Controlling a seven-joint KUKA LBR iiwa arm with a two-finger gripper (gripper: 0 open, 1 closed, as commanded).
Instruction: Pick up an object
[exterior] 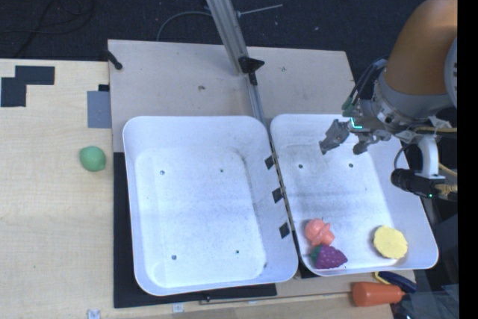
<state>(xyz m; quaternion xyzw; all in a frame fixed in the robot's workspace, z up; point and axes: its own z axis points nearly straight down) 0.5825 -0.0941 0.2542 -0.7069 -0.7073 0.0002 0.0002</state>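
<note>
Orange toy [376,293] lies outside; jaws [347,141] spread, holding nothing.

- Two bins are sitting side by side on the desk [187,78], the left bin [149,132] touching the right bin [388,194] along their inner rims
- A peach-like toy [320,231] and a grape-like toy [328,258] are lying together at the near-left corner of the right bin, the second just in front of the first
- A round flat toy [390,242] is lying at that bin's near-right corner, apart from the pair
- The end effector [348,140] is hanging over the far part of the right bin
- A ball [92,158] is resting on the desk left of the left bin
- A carrot-like toy [376,293] is lying in front of the right bin, outside it
</note>
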